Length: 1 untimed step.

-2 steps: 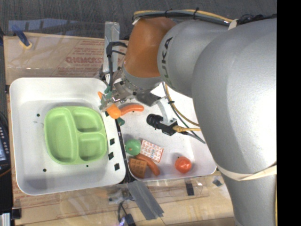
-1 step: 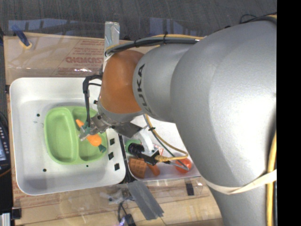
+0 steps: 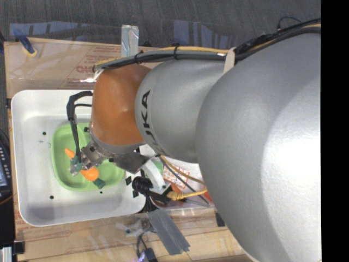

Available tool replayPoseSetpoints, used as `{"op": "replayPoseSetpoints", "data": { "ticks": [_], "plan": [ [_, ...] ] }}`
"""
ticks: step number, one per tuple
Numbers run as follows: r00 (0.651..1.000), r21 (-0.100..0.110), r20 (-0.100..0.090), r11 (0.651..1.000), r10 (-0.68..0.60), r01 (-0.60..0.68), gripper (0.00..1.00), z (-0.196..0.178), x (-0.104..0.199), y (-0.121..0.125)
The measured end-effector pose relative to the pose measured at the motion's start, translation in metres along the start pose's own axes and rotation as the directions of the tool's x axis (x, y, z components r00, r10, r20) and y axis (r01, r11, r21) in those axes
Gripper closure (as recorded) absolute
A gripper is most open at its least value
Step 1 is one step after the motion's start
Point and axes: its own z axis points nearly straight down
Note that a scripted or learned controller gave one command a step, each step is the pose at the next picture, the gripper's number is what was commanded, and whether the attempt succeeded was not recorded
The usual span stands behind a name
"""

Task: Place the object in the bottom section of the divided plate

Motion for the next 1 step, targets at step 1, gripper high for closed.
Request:
{"op": "replayPoseSetpoints", "data": {
  "ticks": [1],
  "plan": [
    [0.998,0.0,0.001,0.998,-0.066,0.066,1.0,-0.05,0.0004,0.0225]
  ]
}}
